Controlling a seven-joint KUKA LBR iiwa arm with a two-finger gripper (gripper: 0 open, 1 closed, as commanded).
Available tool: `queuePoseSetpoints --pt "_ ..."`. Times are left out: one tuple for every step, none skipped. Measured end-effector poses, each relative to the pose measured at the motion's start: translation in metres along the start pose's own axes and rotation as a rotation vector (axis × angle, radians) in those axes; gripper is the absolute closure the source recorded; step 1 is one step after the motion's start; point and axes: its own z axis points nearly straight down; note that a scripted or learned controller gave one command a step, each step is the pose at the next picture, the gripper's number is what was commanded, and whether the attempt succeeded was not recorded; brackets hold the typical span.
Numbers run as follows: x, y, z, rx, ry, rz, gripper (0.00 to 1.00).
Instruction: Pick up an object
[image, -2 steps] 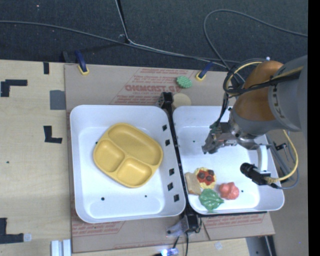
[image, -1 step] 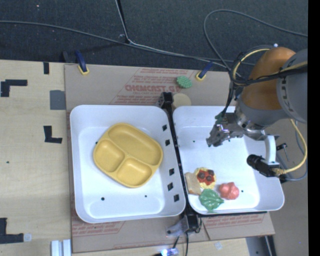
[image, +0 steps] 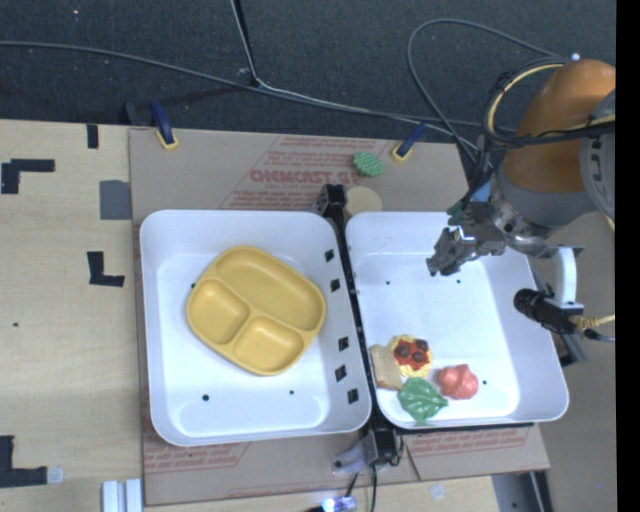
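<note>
The tool (image: 447, 256), whose state cannot be told, hangs over the right bin's (image: 500, 300) far part, well apart from the toys (image: 425, 377) at its near edge, which look light, soft and best pinched across the middle.

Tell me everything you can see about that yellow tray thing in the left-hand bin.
The yellow tray is a divided plate that looks like smooth plastic, with rounded corners and three shallow compartments: one long one along its upper side and two smaller ones below. It lies flat and right way up, turned at a slant, near the middle of the left bin. Its compartments hold nothing. It rests on the bin's floor, apart from the walls.
</note>
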Motion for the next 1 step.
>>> queuePoseSetpoints --pt "0.0412 0.0123 0.0112 0.004 -0.001 -0.001 1.00"
